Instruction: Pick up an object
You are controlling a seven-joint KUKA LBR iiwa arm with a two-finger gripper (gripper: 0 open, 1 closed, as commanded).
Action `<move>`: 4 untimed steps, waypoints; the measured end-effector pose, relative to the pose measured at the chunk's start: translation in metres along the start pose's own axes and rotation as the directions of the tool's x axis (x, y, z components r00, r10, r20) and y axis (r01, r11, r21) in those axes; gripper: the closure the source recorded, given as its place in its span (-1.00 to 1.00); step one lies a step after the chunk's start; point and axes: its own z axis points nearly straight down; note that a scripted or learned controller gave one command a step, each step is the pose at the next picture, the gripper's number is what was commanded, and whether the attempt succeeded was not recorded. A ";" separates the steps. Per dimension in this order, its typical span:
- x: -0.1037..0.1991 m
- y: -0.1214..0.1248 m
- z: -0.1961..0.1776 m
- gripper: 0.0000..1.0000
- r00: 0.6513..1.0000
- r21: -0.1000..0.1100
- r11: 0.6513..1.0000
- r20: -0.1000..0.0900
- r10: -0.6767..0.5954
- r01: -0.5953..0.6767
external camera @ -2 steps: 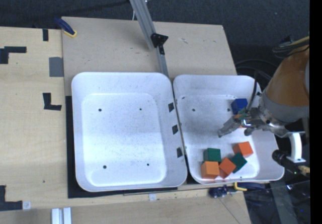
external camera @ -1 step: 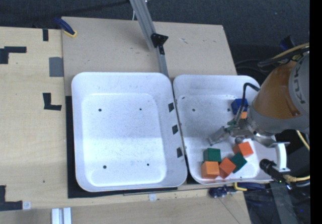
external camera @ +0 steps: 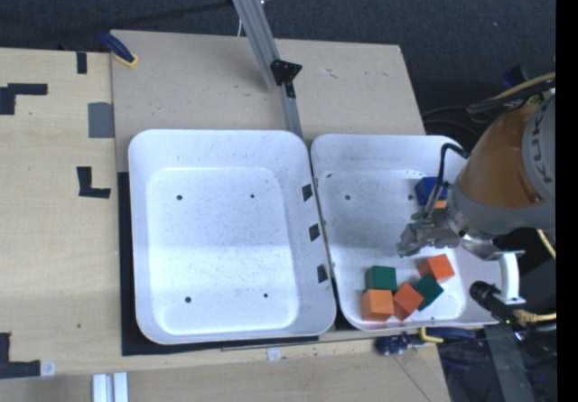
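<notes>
The right bin point(external camera: 361, 174) holds several small blocks near its front right corner: a green block point(external camera: 381, 277), an orange block point(external camera: 377, 303), a red-orange block point(external camera: 407, 298), another orange block point(external camera: 440, 266) and a dark green one point(external camera: 430, 292) partly under them. A blue object point(external camera: 426, 189) lies by the bin's right wall, partly hidden by the arm. My gripper point(external camera: 417, 241) reaches in from the right and hangs low over the bin floor, just above and left of the orange block by the wall. Nothing shows between its fingertips.
The left bin point(external camera: 217, 238) stands beside the right one. A grey metal pole point(external camera: 257, 16) slants across the bench behind the bins. The arm's orange band point(external camera: 501, 161) covers the right bin's right edge.
</notes>
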 end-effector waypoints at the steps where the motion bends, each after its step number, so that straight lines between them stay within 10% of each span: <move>1: 0.006 -0.006 -0.047 1.00 1.000 -0.006 1.000 0.002 0.000 0.000; 3: 0.007 -0.010 -0.143 1.00 1.000 -0.009 1.000 0.004 0.000 0.000; 4: 0.068 -0.003 -0.141 1.00 1.000 -0.003 1.000 0.001 -0.005 0.005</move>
